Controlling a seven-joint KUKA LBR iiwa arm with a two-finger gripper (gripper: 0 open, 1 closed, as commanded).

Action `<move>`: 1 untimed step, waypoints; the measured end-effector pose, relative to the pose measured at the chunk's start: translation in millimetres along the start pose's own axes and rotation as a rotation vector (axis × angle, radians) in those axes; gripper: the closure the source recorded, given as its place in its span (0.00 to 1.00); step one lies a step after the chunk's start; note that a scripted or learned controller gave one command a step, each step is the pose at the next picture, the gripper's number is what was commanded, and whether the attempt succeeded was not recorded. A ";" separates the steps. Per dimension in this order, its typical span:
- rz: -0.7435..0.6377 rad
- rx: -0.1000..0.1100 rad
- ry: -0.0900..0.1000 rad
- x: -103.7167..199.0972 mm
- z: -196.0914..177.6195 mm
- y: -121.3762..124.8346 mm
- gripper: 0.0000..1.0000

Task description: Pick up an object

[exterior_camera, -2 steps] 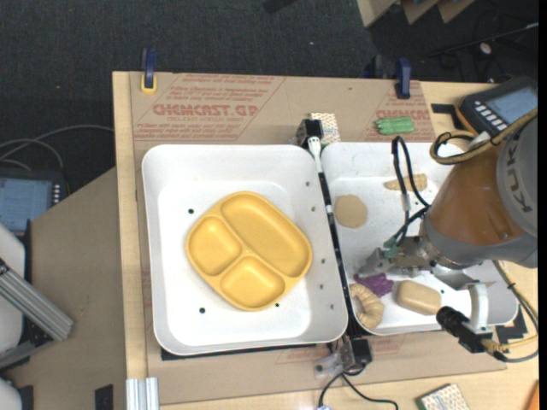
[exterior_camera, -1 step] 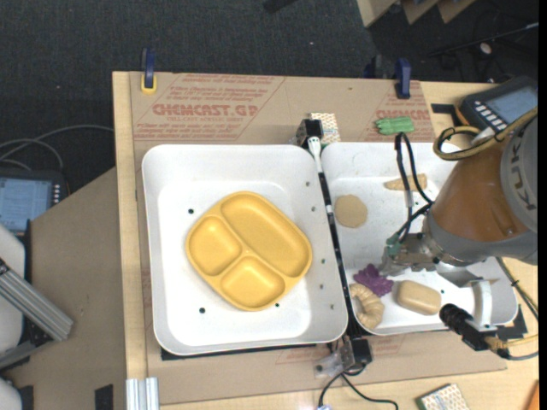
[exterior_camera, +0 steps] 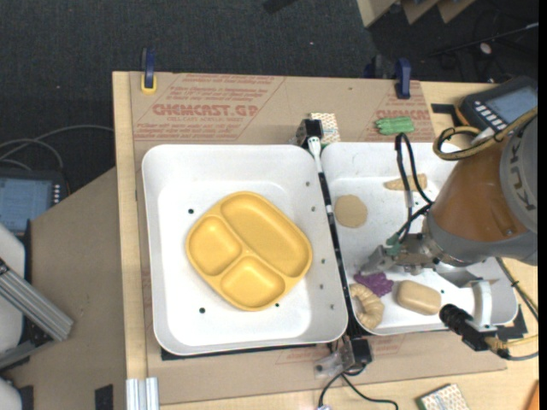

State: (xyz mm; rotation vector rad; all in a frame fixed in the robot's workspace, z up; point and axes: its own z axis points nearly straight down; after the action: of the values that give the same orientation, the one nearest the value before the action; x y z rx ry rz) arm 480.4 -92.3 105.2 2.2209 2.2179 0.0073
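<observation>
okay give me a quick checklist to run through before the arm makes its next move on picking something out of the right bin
1. Pincer is over the right bin: ok.
2. A target lies close to it: ok, the purple item sits just below the tip.
3. Pincer has a thing between its fingers: cannot tell, the tip is too small and dark to read.
4. Neighbours crowd the target: not ok, the tan block and the ridged tan piece lie right beside it.
5. Cable across the bin is clear of the wrist: cannot tell.
6. Yellow divided plate sits in the left bin, out of the way: ok.
</observation>
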 end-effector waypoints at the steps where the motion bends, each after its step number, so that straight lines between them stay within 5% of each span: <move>1: -0.002 0.003 -0.003 -0.9 21.1 30.9 0.00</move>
State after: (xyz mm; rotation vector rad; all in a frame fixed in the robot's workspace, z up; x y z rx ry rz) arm 511.4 -93.2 84.2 2.2188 2.2204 0.0007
